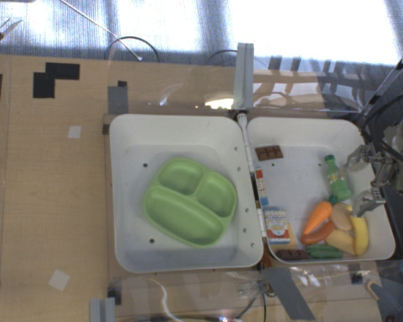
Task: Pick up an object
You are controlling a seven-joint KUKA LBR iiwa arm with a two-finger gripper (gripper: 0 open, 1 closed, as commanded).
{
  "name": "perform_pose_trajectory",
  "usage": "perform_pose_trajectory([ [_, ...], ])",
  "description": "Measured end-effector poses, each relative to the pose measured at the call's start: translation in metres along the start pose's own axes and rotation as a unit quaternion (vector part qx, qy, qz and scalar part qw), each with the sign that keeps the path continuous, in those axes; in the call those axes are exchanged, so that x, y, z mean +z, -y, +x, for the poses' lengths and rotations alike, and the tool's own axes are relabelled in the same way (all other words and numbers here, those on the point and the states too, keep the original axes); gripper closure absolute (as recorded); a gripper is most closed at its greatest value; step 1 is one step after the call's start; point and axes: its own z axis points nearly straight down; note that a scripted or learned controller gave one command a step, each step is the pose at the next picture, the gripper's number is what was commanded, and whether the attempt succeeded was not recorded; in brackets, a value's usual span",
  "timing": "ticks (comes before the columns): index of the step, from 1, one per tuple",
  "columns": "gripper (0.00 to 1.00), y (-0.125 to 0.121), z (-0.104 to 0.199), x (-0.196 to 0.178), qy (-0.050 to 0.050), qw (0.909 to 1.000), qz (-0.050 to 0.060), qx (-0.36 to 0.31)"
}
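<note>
The right bin (302,136) holds a pile of toy food at its near right corner: a green bottle (336,178), an orange carrot (318,216), a yellow banana (360,235), a pale round piece (342,217) and a green bean pod (324,251). A brown chocolate bar (269,153) lies farther back. A small blue and white carton (277,223) sits by the divider. My gripper (361,180) hangs at the bin's right rim, just right of the bottle. It is open, with nothing between its fingers.
The left bin (131,146) holds a green divided plate (191,200). A grey post (243,76) stands at the back between the bins. Another dark bar (292,253) lies against the right bin's front wall. Cables run along the bench behind the bins.
</note>
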Motion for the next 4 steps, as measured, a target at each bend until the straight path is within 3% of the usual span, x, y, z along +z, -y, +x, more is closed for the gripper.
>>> perform_pose_trajectory([
  [1,0.00,-0.002,-0.047,0.113,-0.005,0.9993,-0.002,-0.038],
  [2,0.00,-0.010,-0.040,0.159,0.008,0.9999,0.001,-0.014],
  [3,0.00,-0.030,-0.017,0.174,0.007,0.9991,0.001,0.041],
  [4,1.00,-0.031,-0.023,0.160,0.016,0.9992,0.002,0.038],
])
